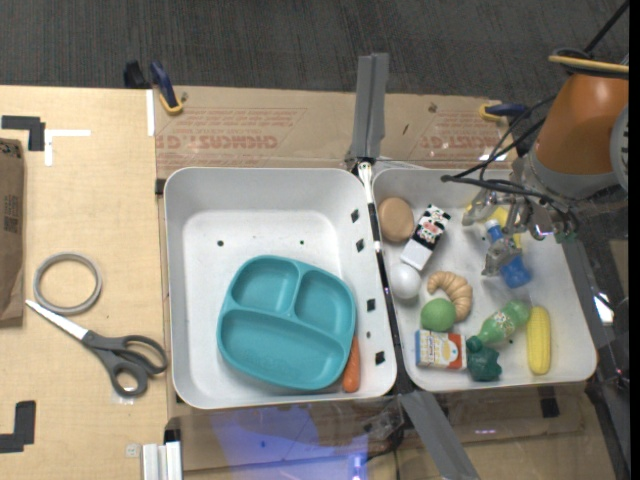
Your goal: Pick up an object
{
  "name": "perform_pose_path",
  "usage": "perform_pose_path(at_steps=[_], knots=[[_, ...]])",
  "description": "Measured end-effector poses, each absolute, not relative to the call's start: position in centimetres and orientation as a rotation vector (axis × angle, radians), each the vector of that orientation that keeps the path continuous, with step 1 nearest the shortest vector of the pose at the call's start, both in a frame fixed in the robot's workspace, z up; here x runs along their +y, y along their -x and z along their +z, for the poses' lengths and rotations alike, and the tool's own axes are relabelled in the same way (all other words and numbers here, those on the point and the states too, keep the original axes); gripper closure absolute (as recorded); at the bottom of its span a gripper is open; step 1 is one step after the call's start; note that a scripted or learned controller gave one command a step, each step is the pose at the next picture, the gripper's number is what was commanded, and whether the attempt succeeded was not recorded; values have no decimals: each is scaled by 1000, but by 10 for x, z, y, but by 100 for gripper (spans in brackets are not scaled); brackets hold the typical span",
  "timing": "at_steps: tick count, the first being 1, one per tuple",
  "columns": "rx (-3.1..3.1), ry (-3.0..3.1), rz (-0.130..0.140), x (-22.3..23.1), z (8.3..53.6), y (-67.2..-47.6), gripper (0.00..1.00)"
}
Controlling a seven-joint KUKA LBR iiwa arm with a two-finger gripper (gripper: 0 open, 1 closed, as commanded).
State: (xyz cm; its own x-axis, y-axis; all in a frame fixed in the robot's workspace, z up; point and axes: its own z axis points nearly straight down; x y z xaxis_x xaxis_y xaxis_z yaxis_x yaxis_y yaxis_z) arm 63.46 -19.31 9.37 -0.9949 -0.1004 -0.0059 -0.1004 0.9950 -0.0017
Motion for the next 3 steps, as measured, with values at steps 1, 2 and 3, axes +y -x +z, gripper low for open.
perform_pose_path(at_steps=[1,2,3], knots=[[3113,365,-1,-221,94,-631,0],[3108,366,-3,-220,105,-633,100],[3128,176,-2,-221,199,-654,100]])
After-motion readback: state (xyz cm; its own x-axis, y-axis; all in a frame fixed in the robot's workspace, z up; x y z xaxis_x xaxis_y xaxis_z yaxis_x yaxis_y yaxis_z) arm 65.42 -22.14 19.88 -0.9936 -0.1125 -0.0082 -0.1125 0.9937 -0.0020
